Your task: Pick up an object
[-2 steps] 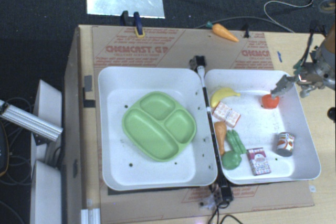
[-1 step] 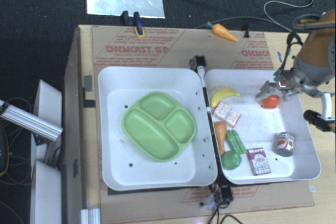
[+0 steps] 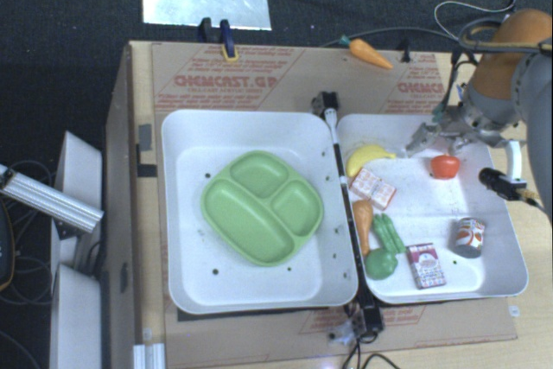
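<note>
The right bin [image 3: 505, 272] holds a red tomato [image 3: 444, 166], a yellow banana [image 3: 369, 156], a small pink-and-white box [image 3: 373, 187], an orange carrot [image 3: 362, 223], a green vegetable [image 3: 383, 248], a red box [image 3: 425, 264] and a small can [image 3: 468, 237]. My gripper [image 3: 441, 143] hangs at the bin's far side, just above and behind the tomato. Its grey fingers [image 3: 421, 139] are spread open, and nothing sits between them.
The left bin [image 3: 186, 186] carries a green divided plate [image 3: 262, 206]. Another carrot [image 3: 371, 54] lies on the cardboard behind the bins. A black-tipped part [image 3: 501, 183] juts over the right bin's right rim. The arm's orange band [image 3: 510, 47] looms at the upper right.
</note>
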